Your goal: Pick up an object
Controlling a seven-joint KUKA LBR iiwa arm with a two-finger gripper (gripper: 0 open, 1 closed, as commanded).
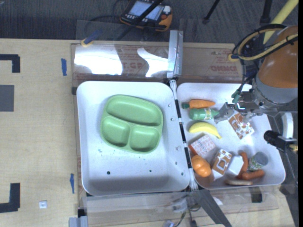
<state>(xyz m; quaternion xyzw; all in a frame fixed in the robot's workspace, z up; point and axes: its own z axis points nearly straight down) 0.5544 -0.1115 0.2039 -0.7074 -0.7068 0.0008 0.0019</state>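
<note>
Wood covers the bench (38,126), and two white bins sit on it side by side. Black tape marks are stuck on the bare wood at the far left.

The left bin (94,174) has one thing in it, a green plate (131,123) with three parts. It lies flat in the middle.

The right bin (277,174) is full of small toys. At the top is a carrot (202,103), and just under it a green bottle (202,113) lying on its side. Under that is a yellow banana (205,128). Lower down are a small box with red on it (203,145), an orange (201,166) and an orange and white box (221,161). Near the bottom edge sit a red sausage (247,174) and a little can (258,161). A flat packet (240,125) lies near the middle.

The arm (279,74) comes in from the right. Its claw (236,110) hangs low over the right bin, between the green bottle and the flat packet. I cannot tell if the claw is wide or narrow, and I see nothing held in it.

I think the bottle or the packet is the thing to pick. The toys are packed close, so the claw could bump a neighbor and push it away. The bottle is round, so it could roll or slip out. The packet is thin and flat, so the claw may slide over it and close on air.
</note>
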